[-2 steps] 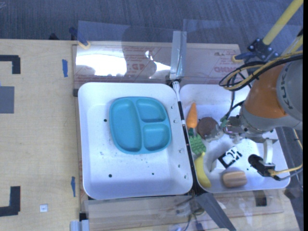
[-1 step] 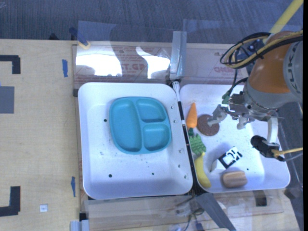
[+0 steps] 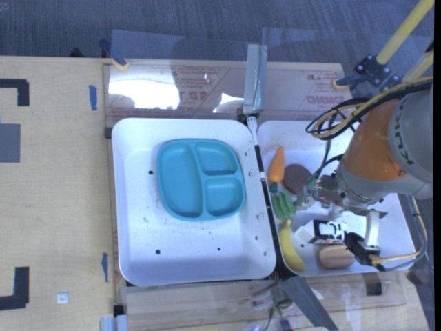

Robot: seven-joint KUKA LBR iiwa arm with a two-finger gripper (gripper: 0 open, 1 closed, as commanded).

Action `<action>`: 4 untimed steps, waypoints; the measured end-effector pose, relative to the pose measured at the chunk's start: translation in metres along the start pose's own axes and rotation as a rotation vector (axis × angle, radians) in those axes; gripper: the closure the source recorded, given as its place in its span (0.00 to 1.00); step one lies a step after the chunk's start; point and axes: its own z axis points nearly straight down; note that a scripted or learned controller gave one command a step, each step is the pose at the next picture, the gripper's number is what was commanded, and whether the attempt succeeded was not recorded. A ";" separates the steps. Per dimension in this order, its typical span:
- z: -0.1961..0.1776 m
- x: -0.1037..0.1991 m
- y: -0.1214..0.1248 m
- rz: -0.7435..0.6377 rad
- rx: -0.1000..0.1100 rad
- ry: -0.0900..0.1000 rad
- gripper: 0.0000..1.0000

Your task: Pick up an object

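On the table (image 3: 55,205) stand two white bins. The left bin (image 3: 131,254) holds one blue three-part plate (image 3: 201,178). The right bin (image 3: 400,243) holds one carrot (image 3: 276,165), one banana (image 3: 290,248), one dark disc (image 3: 297,177) and one brown oval lump (image 3: 334,256). The pincer (image 3: 315,197) hangs just beside the disc; I cannot tell whether it is wide or narrow.

Blue-grey carpet floor (image 3: 207,5) across top, fine ribbed weave. Below, pale wood bench top (image 3: 55,198) at left, w/ black corner marks (image 3: 19,92) and bits of blue tape (image 3: 92,96). Toward back, clear plastic sheet (image 3: 172,81) over brown board, poss. cardboard, w/ bright white glare. Grey metal strip (image 3: 253,74) at centre back.
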 end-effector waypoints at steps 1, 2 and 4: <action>0.002 0.009 0.128 0.046 0.000 -0.002 0.00; 0.003 -0.059 0.155 -0.032 0.003 -0.004 0.00; -0.028 0.020 0.138 -0.490 0.002 -0.001 0.00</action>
